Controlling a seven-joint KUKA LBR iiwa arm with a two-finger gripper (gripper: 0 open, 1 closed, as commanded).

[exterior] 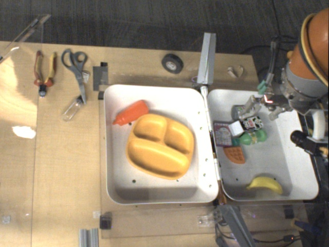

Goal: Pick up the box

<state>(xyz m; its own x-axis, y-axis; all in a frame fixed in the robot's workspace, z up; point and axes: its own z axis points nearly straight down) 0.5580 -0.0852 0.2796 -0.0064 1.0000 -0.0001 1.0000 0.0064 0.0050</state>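
Banana (265, 184) in front; hand (245, 118) over box (222, 135).

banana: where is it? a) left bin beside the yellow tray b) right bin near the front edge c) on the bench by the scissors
b: the banana lies in the right bin, near its front edge.

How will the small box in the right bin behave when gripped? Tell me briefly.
The box looks like flat printed card, so it is probably light and may crush under a hard squeeze. Lying flat against the bin floor, it will likely slide rather than roll or tip.
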